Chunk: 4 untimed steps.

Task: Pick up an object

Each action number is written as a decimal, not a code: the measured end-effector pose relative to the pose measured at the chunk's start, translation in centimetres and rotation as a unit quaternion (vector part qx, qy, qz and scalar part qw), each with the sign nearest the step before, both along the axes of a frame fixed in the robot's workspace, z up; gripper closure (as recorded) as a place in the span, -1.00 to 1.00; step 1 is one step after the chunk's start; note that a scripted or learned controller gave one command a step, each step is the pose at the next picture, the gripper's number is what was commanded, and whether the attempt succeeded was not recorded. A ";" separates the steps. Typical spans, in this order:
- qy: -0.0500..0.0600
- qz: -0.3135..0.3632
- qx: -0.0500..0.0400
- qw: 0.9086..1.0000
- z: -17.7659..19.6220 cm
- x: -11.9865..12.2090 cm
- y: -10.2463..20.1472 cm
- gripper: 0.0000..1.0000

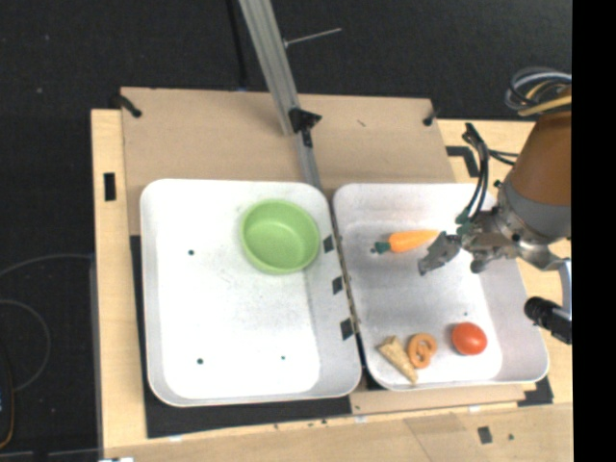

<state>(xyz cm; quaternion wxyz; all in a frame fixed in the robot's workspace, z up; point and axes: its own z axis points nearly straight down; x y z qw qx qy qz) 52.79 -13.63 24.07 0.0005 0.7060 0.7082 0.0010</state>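
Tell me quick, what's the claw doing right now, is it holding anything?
Claw: over the right bin, just beside the carrot; nothing seen between its fingers, and open or closed cannot be told.

Legible text, labels, brands, numbers, signs: none were found. No readable marking stood on any surface in the camera view; small dark marks were too indistinct to read.

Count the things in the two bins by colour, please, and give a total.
Green: 1, the bowl in the left bin.
Orange: 2, the carrot and the pretzel-like piece, right bin.
Red: 1, the tomato.
Tan: 1, the wedge.
Total: 5
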 end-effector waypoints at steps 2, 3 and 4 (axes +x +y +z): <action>0.000 -0.002 -0.001 1.000 -5.3 0.2 -1.0 -1.00; 0.003 -0.002 -0.001 1.000 -10.2 -0.8 -1.2 -1.00; 0.001 -0.002 -0.002 1.000 -14.1 -0.7 -1.3 -1.00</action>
